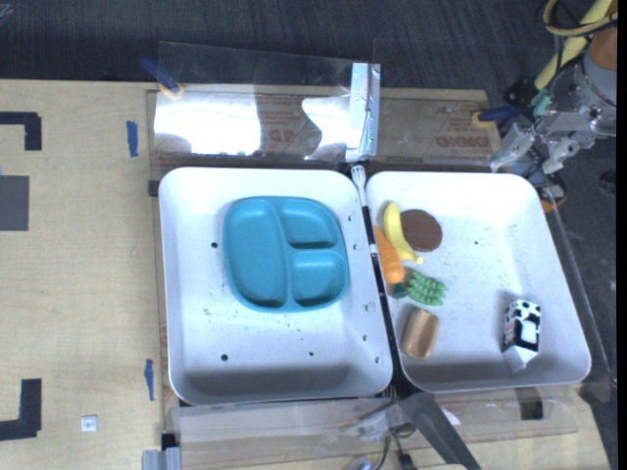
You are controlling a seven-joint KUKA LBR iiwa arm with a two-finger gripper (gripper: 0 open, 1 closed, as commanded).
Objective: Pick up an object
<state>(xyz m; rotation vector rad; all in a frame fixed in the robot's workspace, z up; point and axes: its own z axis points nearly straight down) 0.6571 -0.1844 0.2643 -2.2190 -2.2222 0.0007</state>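
The right bin (490,189) holds several small items: a yellow banana (397,229), a brown round disc (422,229), an orange carrot (389,259), a green bumpy piece (424,288), a tan cylinder (420,332) and a black-and-white carton (522,329) near the front right corner. My gripper (542,154) hangs beyond the back right corner of that bin, outside its rim and well away from every item. Nothing shows between its fingers.
A blue divided plate (287,252) lies in the left bin (186,292). A clear plastic panel (260,116) stands behind the left bin. Yellow and blue cables (568,27) hang around the arm at the top right.
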